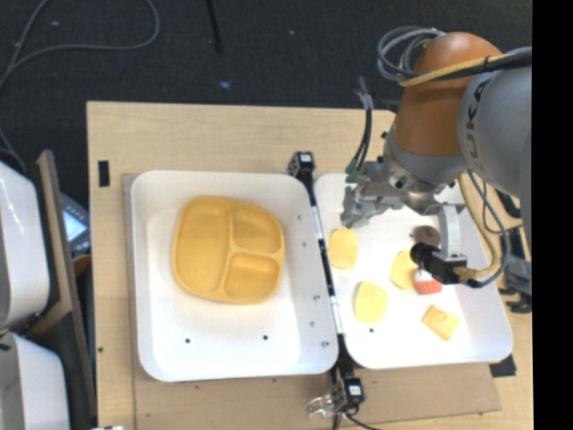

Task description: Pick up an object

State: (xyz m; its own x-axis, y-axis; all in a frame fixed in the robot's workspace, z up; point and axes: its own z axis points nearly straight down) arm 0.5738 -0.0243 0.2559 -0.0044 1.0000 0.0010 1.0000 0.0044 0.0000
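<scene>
**Nothing lifted yet: gripper low over the right bin's far-left corner**

The likeliest target is the yellow piece (343, 248) lying just below the gripper (363, 206), on the floor of the right bin (483, 343). It rests flat, untouched, so I judge the pick not yet made; closing on something and raising it are still to come. Whether the gripper is spread or closed I cannot tell, since the wrist hides it, and nothing is seen held.

The piece is smooth, rounded and matte, like moulded plastic. Further toward the near side sits a second rounded yellow piece (371, 302); to the gripper's right and nearer lie a third yellow piece (402, 270), a small red block (427, 285) touching it, and a tan wedge with holes (440, 321), cheese-like.

Across the divider, well off to the gripper's left, the left bin (152, 348) holds a glossy yellow divided plate (228, 248) with three compartments.
</scene>
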